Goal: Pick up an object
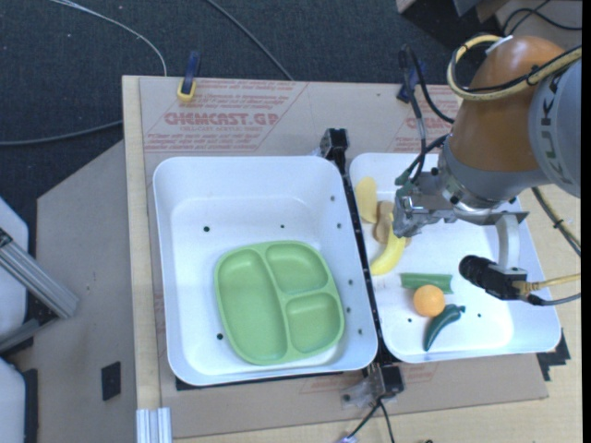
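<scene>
My gripper (404, 221) hangs low over the left part of the right bin (517, 340), just above the top end of a yellow banana (388, 257). A pale yellow piece (367, 196) and a small brown item (380, 227) lie right beside it on the left. Further toward the front lie a flat green piece (427, 282), an orange ball (428, 300) and a dark green pepper (441, 326). The arm's wrist hides the bin's back right part.
The left bin (185, 201) holds a light green divided plate (277, 301). A black divider with clamps (355, 247) runs between the two bins. A black fitting with a cable (494, 278) sticks out from the arm over the right bin.
</scene>
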`<state>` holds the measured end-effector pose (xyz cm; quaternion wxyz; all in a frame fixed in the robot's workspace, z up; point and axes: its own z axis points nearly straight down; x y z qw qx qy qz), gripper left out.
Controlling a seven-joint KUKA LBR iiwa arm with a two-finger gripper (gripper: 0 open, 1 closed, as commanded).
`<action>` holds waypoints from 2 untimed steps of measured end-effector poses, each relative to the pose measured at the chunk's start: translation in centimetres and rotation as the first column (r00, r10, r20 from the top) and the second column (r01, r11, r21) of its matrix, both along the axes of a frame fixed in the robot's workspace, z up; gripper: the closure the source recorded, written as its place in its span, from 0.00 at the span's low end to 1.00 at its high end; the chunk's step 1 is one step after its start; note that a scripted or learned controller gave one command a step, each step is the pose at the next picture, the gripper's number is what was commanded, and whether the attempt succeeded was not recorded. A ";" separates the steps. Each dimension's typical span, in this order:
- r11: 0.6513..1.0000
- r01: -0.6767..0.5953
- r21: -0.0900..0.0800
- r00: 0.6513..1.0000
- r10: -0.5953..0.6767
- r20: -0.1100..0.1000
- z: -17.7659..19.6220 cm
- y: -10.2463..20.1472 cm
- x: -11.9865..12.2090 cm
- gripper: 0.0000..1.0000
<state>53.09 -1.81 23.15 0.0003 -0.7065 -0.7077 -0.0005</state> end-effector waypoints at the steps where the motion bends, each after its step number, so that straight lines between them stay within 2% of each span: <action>1: 1.000 -0.005 0.000 1.000 0.005 0.002 0.8 5.6 -0.2 1.00; 2: 1.000 -0.004 0.000 1.000 0.004 -0.006 -0.6 10.6 -1.2 1.00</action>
